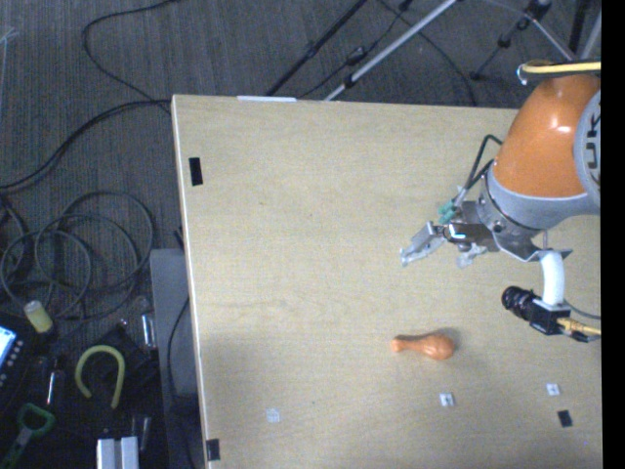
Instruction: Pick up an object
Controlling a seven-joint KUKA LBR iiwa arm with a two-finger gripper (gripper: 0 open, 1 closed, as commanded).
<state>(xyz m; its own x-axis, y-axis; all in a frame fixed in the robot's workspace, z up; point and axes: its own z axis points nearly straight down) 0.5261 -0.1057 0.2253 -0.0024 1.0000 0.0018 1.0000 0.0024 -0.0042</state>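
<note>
A small orange pear-shaped object [427, 346] lies on its side on the tan bench top [293, 262], toward the front right. My gripper [437, 253] hangs above the bench, behind the orange object and well apart from it. Its metal fingers [418, 247] are spread and point left, with nothing between them. The gripper is open. The grey arm with its orange band [547, 145] comes in from the right.
Small markers [446, 399] dot the bench near its front right, and a black tag [195, 171] sits at its left edge. A black fitting [527, 306] hangs under the wrist. Cables, tripod legs and tools lie on the floor to the left and behind.
</note>
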